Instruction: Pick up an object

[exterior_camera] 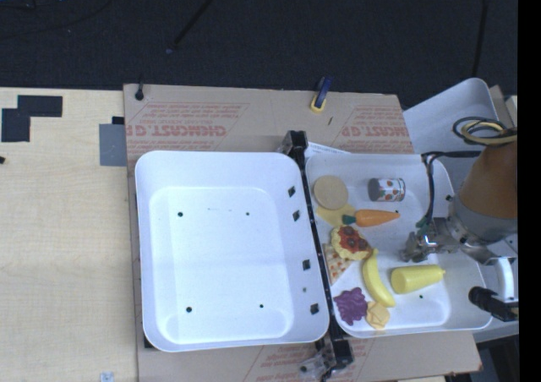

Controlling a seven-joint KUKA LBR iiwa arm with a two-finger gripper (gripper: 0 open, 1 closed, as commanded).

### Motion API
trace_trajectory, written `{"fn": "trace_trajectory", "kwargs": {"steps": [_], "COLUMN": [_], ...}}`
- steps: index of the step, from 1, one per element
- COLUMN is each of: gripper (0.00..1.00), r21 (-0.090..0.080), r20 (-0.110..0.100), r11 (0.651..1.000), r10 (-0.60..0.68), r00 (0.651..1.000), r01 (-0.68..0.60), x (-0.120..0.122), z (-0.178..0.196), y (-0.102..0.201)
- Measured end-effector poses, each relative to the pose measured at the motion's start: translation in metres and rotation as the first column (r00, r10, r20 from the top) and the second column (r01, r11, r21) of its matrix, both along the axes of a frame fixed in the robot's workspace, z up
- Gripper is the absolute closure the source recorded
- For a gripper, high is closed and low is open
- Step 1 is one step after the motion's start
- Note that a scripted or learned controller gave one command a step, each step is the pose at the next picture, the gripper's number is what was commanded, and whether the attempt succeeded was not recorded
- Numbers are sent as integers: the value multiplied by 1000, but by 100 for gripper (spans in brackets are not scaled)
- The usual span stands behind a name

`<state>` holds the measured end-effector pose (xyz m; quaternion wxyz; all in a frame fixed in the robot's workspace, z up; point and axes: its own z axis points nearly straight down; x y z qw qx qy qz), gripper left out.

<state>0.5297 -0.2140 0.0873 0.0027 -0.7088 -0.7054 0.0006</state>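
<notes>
The fingers [416,245] are hanging low in the right bin [439,308]; whether released or clenched, I cannot tell. Just below them is lying 1 yellow block [416,278]. 1 banana [376,280], 1 carrot [376,218] and 1 can [386,190] are crowding nearby, risking a glancing miss

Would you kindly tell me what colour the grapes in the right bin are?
Purple, seen in the camera view: the grapes lie near the bin's front edge.
</notes>
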Motion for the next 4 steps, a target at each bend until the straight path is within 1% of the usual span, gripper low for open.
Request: {"fn": "trace_trajectory", "kwargs": {"steps": [1,2,3,4], "gripper": [100,100,100,0], "r21": [-3,-2,-1,-3], "r20": [-8,2,0,3], "r11": [1000,1000,1000,1000], "r10": [11,6,2,3], "r00": [1000,1000,1000,1000], "r01": [-11,-6,-2,-3], "x": [113,114,37,40], "z": [1,23,-1,1], "y": [11,1,1,0]}}
